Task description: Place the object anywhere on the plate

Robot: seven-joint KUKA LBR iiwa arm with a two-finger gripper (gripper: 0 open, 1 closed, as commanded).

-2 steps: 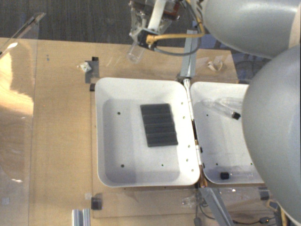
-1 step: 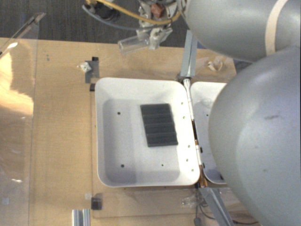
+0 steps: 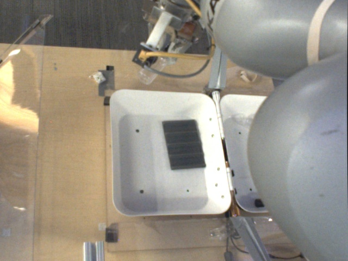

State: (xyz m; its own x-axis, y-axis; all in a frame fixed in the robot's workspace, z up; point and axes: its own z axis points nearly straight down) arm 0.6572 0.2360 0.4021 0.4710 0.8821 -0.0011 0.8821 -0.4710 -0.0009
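Caught from the overhead camera at a slant: the grey arm (image 3: 293,145), swung in from the right and looming large over most of the right-hand bin (image 3: 239,129). Ended at the top of the view in the gripper (image 3: 154,58), poised beyond the far rim of the left-hand bin (image 3: 117,145) and above the bare wooden bench (image 3: 65,145) rather than over either bin. Could not be told how far open it stood, nor whether it had hold of anything — blurred there by cabling and a yellowish bar (image 3: 168,54) across its tip.

Noted just under that tip a small clear object (image 3: 147,76), pale against the wood, close to the gripper but well apart from the plate (image 3: 184,144). Could not be made out whether gripped, or lying on the bench.

Found the plate, a dark ribbed rectangle, flat on the floor of the left-hand bin, slightly right of its middle and turned a little off square to the walls. Carried nothing on its top.

Spotted elsewhere a small black block (image 3: 109,78) on the bench by the left-hand bin's far corner and another block (image 3: 111,234) by its near corner — plus a small dark piece (image 3: 258,203) near the front wall of the right-hand bin.
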